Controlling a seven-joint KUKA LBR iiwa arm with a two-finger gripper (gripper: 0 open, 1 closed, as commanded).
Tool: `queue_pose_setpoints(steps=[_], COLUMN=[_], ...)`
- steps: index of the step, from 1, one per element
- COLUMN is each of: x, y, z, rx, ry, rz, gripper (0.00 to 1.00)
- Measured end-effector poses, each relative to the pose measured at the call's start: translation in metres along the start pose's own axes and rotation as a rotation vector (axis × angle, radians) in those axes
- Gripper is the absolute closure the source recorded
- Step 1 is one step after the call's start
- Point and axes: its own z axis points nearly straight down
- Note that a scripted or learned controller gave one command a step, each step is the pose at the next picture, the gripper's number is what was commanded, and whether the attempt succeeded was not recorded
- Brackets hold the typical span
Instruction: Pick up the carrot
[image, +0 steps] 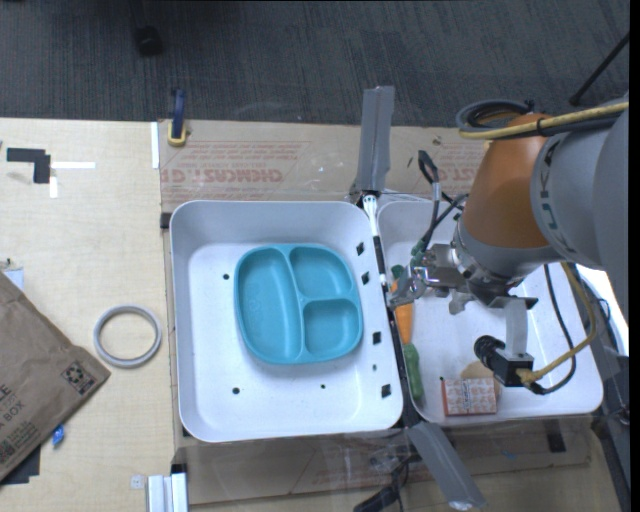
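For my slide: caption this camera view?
Gripper poised over the carrot in the right bin; teal tray alongside.

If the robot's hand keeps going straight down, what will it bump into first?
Probably the carrot. The hand hangs over the carrot's top end in the right bin, by its left wall. Depth is hard to judge here.

The arm (590, 195) has a broad, smooth grey shell at the right of the scene, rounding into a glossy orange band (505, 210) above the wrist. Below the band sits a cluster of grey and silver metal parts. Thin black cables loop around the wrist, and a yellow-sheathed cable curves along the near right side to a small black fitting.
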Motion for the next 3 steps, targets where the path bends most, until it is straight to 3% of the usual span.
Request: queue_pose_setpoints(steps=[1, 2, 3], x=[0.059, 0.010, 0.014], y=[0.048, -0.022, 0.041], z=[0.000, 0.000, 0.000], rx=[-0.001, 0.001, -0.002], ry=[0.000, 0.002, 0.001], rz=[-0.202, -0.406, -0.612], gripper=[0.00, 0.00, 0.00])
